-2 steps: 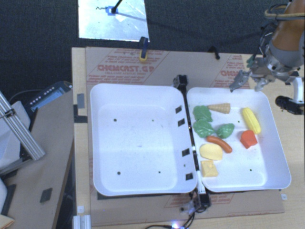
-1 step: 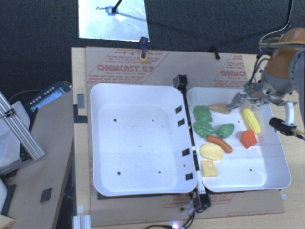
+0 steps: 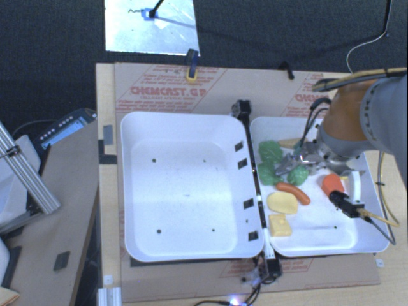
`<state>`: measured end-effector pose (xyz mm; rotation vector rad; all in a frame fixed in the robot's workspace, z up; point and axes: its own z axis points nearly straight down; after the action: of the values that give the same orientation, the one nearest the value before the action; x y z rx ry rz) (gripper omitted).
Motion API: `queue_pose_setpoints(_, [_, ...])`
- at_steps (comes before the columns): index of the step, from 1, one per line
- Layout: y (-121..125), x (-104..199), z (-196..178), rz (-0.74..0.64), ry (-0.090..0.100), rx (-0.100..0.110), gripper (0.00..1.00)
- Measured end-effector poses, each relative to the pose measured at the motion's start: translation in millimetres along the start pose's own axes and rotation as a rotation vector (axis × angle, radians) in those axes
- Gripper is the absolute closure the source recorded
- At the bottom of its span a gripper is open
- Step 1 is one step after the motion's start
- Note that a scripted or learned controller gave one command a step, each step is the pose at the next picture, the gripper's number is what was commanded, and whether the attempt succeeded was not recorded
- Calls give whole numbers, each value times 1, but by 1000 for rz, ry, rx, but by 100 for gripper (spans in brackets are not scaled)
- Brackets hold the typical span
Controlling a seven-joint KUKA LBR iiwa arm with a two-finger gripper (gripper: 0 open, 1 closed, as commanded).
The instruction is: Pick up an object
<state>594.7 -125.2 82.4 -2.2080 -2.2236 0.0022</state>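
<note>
Camera view: gripper (image 3: pixel 294 164) low in right bin (image 3: pixel 319 238), right of centre frame, over green leafy toy vegetables (image 3: pixel 273 153); finger spread and any hold impossible to tell. Just below, orange-red sausage (image 3: pixel 293 193), yellow lemon-like piece (image 3: pixel 282 202), yellow cheese block (image 3: pixel 279 225). Orange-red piece (image 3: pixel 331 183) further right. Left bin (image 3: pixel 185 190) mid-frame.

A brown board printed with red lettering (image 3: pixel 167 89) is lying under both bins, its far edge showing beyond them. A yellow and blue clamp (image 3: pixel 191 67) is gripping that far edge near the middle. Beyond it, a shiny metal sheet (image 3: pixel 150 18) is resting on the dark carpet (image 3: pixel 51 37). At the left, a slanted aluminium rail (image 3: pixel 25 171) is leaning beside a dark handheld controller with a blue screen (image 3: pixel 65 127).
</note>
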Motion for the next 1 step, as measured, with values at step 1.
queue_pose_setpoints(1, [5,39,-4,1,-6,-13,0])
